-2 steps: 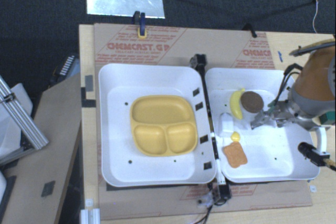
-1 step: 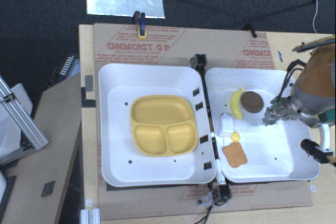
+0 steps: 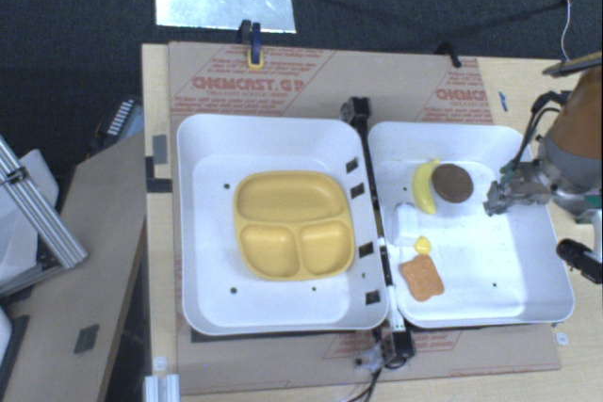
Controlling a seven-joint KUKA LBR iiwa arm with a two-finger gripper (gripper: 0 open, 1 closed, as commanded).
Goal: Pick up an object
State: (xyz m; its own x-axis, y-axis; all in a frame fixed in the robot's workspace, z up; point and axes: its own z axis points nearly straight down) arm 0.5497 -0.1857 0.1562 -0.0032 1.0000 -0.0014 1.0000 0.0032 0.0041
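Camera view has the gripper (image 3: pixel 499 199) hanging low over the right bin (image 3: pixel 528 301) near its right edge, empty, its opening impossible to judge, while a brown disc (image 3: pixel 453 184) touches a yellow banana (image 3: pixel 425 188) near the far edge.

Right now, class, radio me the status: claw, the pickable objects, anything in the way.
Claw over right bin, nothing seen held. Banana, brown disc, orange piece lying loose. Nothing between claw and disc.
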